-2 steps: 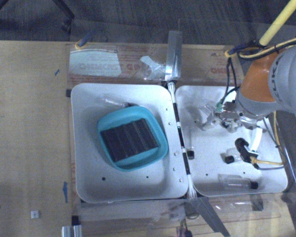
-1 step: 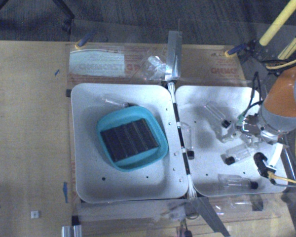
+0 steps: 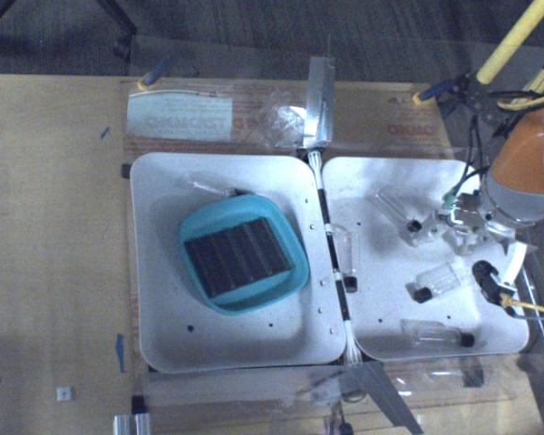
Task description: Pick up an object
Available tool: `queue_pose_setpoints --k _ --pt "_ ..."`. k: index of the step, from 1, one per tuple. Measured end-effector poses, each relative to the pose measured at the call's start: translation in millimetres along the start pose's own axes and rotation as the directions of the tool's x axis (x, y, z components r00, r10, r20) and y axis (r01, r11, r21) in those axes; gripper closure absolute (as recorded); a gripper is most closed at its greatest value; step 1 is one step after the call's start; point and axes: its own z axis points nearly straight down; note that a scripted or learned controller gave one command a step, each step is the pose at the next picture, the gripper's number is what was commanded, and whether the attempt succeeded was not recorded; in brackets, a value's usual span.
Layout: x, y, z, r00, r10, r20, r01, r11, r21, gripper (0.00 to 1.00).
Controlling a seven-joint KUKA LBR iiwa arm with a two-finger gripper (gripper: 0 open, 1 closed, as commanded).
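Note:
Several clear plastic vials with black caps lie in the right bin (image 3: 381, 320). One vial (image 3: 397, 211) is at the upper middle, and another vial (image 3: 438, 280) lies right of centre. A third vial (image 3: 433, 335) rests near the front wall. One more vial (image 3: 344, 254) lies along the divider. The arm's orange band (image 3: 526, 157) and grey wrist hang over the bin's right side. The gripper (image 3: 462, 227) is low there, between the upper and middle vials. I see nothing held in it.
The left bin (image 3: 154, 243) holds a teal tray-like object (image 3: 243, 254) with a dark ribbed panel, and a small clear item (image 3: 208, 188) behind it. A metal bracket (image 3: 319, 107) stands behind the divider. Cables and a yellow pole (image 3: 517, 30) are at the right.

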Motion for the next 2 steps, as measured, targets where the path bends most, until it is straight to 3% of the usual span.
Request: queue_pose_setpoints --k 1,2 --pt "10 32 2 0.999 -0.049 0.012 0.049 0.999 -0.006 0.00" --pt "102 43 4 0.996 -0.086 0.018 0.086 0.996 -0.007 0.00"
